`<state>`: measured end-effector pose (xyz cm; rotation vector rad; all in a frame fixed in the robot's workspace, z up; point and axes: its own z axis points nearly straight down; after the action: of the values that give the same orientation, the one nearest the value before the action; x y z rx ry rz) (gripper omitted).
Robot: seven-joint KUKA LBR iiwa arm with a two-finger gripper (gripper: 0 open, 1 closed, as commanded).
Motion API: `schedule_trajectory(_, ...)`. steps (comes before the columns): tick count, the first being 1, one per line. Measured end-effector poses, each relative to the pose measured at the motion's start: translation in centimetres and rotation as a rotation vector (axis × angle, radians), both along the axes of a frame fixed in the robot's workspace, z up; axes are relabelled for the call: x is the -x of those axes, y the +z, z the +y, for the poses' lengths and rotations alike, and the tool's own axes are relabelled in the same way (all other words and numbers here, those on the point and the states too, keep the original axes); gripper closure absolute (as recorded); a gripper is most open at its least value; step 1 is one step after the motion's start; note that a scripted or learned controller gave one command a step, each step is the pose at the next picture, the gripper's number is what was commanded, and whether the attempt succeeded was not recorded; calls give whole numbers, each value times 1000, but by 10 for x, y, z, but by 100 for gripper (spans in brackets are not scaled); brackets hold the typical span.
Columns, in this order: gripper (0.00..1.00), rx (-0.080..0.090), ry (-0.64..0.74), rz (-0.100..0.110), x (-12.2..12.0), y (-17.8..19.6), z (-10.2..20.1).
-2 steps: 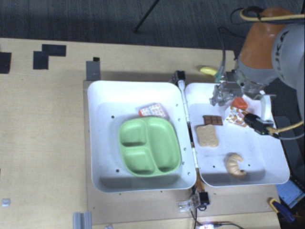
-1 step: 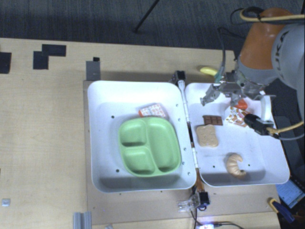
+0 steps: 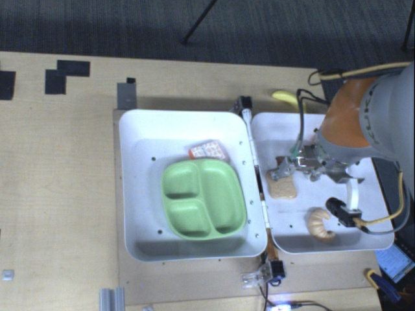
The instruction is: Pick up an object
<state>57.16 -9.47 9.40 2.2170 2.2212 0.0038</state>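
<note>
The claw (image 3: 283,171) hangs low in the right bin (image 3: 311,241) directly over the tan slice (image 3: 283,188), seemingly lined up to grab it, its grip state unclear, the croissant (image 3: 319,223) lying nearer the camera.

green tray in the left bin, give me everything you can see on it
The green tray is a light green divided plate with rounded corners, plastic by its look, matte. Raised ridges split it into three compartments: two smaller ones on its left side and one long one on the right. It lies flat and face up, slightly rotated, on the floor of the left bin, toward the centre. A small red-and-white packet sits at its far edge, touching or just apart; I cannot tell which.
</note>
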Motion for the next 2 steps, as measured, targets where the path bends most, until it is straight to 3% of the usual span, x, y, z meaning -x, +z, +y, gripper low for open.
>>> schedule_trajectory(1,100,-2,2,-5,-2,11,2)
schedule_trajectory(2,100,-6,6,3,-59,15,-103)
